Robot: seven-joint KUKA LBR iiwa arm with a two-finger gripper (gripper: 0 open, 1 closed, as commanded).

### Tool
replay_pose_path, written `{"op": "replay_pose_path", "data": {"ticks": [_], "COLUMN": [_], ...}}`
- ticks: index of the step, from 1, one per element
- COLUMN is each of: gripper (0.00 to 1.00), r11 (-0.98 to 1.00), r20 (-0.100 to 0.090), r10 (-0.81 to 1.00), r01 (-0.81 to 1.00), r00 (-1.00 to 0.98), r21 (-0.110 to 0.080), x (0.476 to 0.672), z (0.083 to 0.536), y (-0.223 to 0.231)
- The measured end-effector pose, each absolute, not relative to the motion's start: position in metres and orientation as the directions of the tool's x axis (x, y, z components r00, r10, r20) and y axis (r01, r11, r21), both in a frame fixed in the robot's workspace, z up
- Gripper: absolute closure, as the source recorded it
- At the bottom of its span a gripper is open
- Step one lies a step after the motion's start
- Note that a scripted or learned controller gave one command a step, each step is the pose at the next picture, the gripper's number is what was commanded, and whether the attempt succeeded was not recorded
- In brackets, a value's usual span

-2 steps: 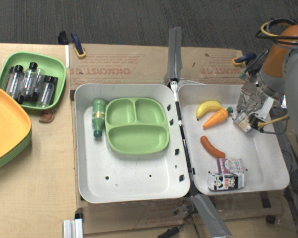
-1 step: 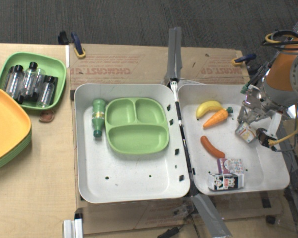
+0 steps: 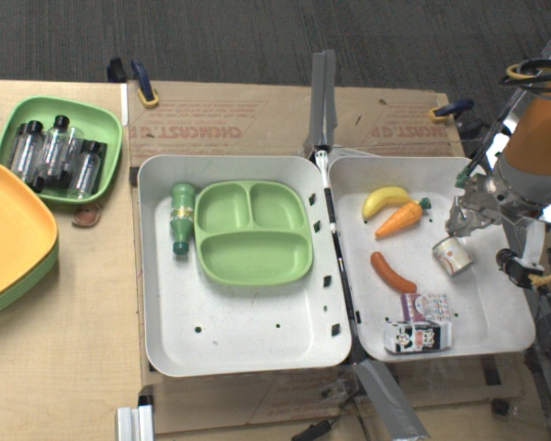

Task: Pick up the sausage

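Sausage [image 3: 393,273], a short reddish-orange link, lies slantwise in the right bin [image 3: 496,343]; tool [image 3: 466,220] state unclear.

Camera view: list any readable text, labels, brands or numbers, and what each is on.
"CHEMCRAFT": my best reading of the red print, upside down, on the cardboard sheet behind the left bin; letters partly blurred.
Red print on the cardboard behind the right bin: same style, too blurred to read.
Small carton in the right bin: printed graphics, text too small to read.
Bottles in the green tray: labels unreadable.
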State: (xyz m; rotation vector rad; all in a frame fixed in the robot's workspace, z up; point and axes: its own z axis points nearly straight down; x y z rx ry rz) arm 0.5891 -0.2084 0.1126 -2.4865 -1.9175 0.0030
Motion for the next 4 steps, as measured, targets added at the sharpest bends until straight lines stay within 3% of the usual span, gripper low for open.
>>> {"op": "replay_pose_path", "data": {"ticks": [1, 2, 3, 4], "gripper": [1.00, 1.00, 0.00, 0.00], "r11": [-0.116, -0.248, -0.247, -0.233], "r20": [0.000, -0.002, -0.002, -0.001], "r10": [0.993, 0.969, 0.969, 0.972], "r01": [0.993, 0.969, 0.969, 0.972], "r00": [0.116, 0.248, 0.247, 0.233], "r21": [-0.002, 0.000, -0.001, -0.002], "x": [0.547, 0.646, 0.646, 0.621], "z": [0.091, 0.115, 0.115, 0.091], "y": [-0.216, -0.185, -0.185, -0.169]}}
